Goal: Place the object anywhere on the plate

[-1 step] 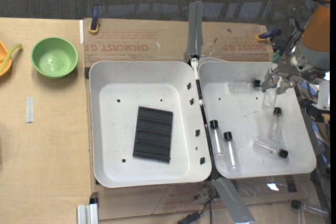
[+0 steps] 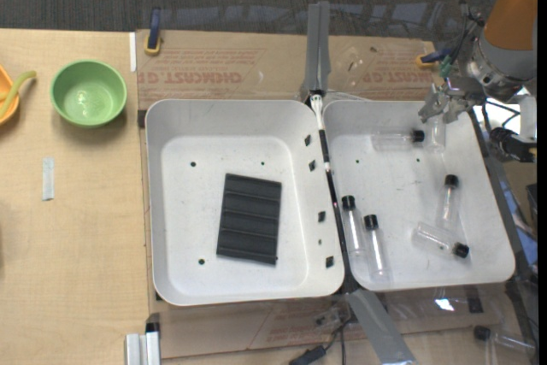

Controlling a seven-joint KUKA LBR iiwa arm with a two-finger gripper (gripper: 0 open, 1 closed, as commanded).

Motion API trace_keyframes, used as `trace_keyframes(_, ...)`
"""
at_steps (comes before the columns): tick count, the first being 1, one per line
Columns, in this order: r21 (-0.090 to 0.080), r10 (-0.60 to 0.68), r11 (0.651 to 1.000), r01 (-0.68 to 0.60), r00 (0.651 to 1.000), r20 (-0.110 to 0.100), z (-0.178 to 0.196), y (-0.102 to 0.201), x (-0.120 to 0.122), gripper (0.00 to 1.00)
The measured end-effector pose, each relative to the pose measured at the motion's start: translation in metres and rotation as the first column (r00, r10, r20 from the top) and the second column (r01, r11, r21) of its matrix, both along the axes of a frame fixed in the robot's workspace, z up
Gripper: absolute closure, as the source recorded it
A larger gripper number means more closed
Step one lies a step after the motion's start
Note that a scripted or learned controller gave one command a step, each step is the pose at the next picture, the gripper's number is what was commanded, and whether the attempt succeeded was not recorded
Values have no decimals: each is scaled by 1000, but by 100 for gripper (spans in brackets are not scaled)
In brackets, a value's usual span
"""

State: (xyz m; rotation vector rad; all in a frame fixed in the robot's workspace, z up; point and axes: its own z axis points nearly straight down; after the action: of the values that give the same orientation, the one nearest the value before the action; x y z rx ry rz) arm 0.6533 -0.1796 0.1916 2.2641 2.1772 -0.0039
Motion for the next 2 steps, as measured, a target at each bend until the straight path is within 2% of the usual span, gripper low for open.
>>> trace_keyframes(1, 0, 6, 1000, -6, 1000, 1, 94, 0, 6, 100)
trace_keyframes(2, -4, 83, 997, -82, 996, 23, -76, 80, 12, 100)
